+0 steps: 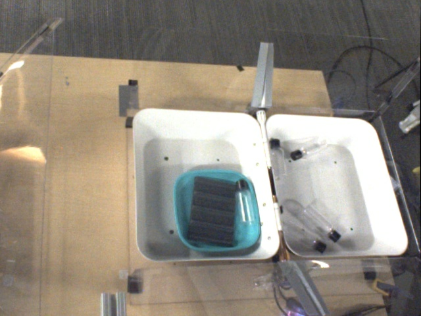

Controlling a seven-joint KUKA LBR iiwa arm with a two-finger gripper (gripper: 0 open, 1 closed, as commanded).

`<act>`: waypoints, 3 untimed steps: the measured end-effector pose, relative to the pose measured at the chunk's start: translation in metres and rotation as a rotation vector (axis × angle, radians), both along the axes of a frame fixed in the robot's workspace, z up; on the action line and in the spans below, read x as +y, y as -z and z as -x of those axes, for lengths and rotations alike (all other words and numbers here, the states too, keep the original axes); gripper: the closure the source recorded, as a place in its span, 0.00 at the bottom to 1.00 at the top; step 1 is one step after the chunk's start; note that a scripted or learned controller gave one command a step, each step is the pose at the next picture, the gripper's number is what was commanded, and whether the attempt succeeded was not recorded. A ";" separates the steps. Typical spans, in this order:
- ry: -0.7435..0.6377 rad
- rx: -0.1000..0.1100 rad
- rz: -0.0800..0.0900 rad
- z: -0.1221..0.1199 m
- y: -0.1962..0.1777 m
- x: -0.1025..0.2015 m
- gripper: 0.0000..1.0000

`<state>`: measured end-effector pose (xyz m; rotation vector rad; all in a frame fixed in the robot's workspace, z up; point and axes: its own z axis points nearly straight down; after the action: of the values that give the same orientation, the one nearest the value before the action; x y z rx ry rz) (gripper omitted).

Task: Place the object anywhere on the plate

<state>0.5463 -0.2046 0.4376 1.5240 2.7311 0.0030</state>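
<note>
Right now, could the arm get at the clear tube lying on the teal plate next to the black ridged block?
Probably yes. The clear tube lies uncovered along the right side of the teal plate, beside the black ridged block, with nothing above it. The block sits close, so a finger may have little room on that side.

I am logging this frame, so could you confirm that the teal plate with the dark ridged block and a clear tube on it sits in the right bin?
Not quite: the camera view shows the teal plate, carrying the dark ridged block and a clear tube, in the left bin, not the right bin.
</note>
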 end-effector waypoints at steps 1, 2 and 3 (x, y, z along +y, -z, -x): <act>-0.008 -0.013 0.005 -0.002 -0.014 0.002 1.00; -0.008 -0.012 0.005 -0.002 -0.014 0.002 0.00; 0.129 0.004 -0.003 0.058 0.020 0.000 0.00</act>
<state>0.4887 -0.2049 0.4174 1.6995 2.6309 0.0032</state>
